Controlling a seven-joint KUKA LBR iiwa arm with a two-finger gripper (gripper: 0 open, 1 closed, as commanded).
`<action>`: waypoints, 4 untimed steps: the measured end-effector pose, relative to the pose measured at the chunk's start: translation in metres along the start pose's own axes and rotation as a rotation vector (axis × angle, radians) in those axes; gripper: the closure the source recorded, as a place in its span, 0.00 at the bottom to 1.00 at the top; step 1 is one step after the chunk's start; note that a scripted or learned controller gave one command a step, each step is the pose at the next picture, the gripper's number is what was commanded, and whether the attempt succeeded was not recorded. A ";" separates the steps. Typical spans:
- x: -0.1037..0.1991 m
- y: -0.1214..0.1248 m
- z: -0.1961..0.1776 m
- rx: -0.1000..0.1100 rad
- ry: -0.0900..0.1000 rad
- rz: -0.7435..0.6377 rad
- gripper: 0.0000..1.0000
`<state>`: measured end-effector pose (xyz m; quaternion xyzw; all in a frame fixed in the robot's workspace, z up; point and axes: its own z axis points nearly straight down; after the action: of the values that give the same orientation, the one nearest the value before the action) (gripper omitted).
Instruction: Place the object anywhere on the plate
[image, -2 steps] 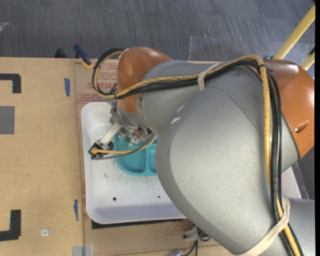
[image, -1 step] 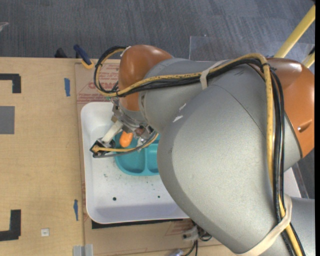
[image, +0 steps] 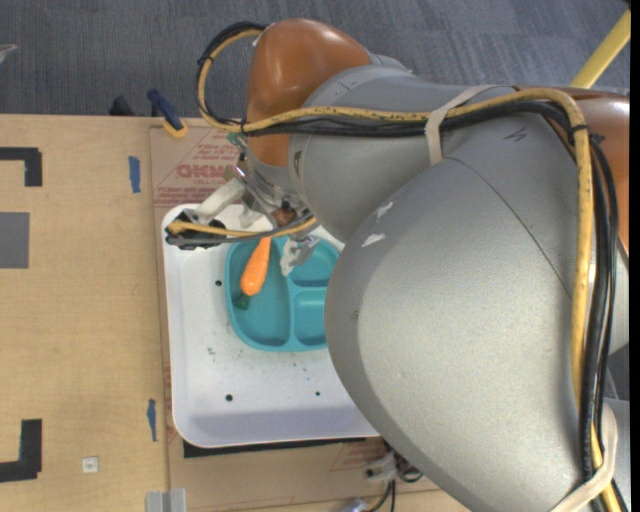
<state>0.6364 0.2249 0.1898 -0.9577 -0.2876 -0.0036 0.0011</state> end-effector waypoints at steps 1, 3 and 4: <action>0.000 0.000 -0.007 0.003 -0.005 0.002 1.00; -0.018 -0.010 -0.056 -0.001 -0.005 0.279 1.00; -0.017 -0.009 -0.066 -0.001 -0.004 0.281 1.00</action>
<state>0.6162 0.2227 0.2554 -0.9886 -0.1507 -0.0015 0.0002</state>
